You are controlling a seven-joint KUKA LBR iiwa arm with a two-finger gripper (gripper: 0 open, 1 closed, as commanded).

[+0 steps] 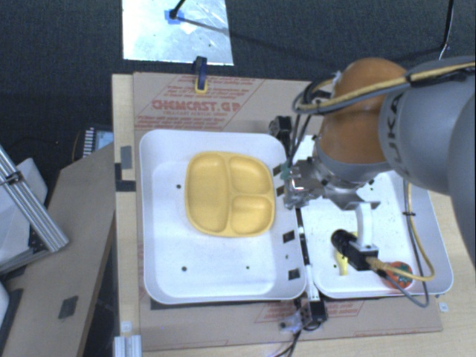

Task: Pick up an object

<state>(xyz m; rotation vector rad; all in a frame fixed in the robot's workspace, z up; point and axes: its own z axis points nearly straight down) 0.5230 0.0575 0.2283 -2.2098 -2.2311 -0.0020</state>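
A brown cardboard sheet (201,99) with red print covers the bench, and the two white bins sit on it side by side, their inner walls touching. The grey arm (428,129) reaches in from the right, its orange band above the wrist, and hangs over the right bin (390,210), covering much of that bin's far half. The left bin (160,266) lies clear of the arm.

A yellow plate (227,193) with three compartments lies flat in the left bin, in the far half and toward the wall shared with the right bin. Nothing touches it.

The gripper (301,187) sits below the wrist, right above the shared wall of the bins and just beside the plate's right edge. The wrist hides most of it, so I cannot tell how far open it is, and nothing is visibly held.

A small orange-red round thing (398,271) lies near the front wall of the right bin; what it is I cannot tell. A blue and yellow clip (200,74) grips the cardboard's far edge.
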